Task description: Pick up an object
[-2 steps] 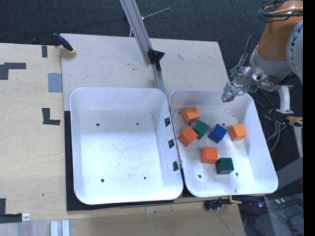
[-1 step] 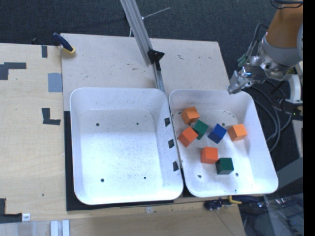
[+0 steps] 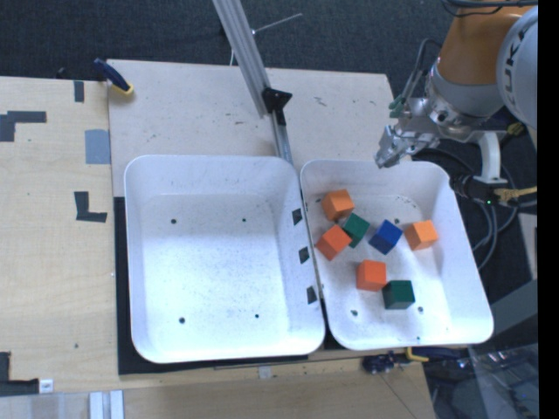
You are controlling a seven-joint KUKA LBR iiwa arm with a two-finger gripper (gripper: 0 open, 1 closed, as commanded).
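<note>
Gripper [image 3: 390,153] hangs over the far rim of the right bin [image 3: 454,225], near its upper left corner, w/ the grey wrist and orange band of the arm [image 3: 476,42] slanting in from upper right. Can't tell how the gripper stands, too small and dark at the tip; nothing visibly in it. All blocks sit in the right bin, none touching the gripper. Nearest to it: orange cube [image 3: 338,204] at upper left of the cluster. Below that, another orange cube [image 3: 333,242] touching a green cube [image 3: 355,228]; blue cube [image 3: 385,236] just beside the green one; orange cube [image 3: 421,234] to the blue's right. Lower down: orange cube [image 3: 371,275] and dark green cube [image 3: 399,294], close together. Left bin [image 3: 140,234] sits alongside, rims touching at the middle.
</note>
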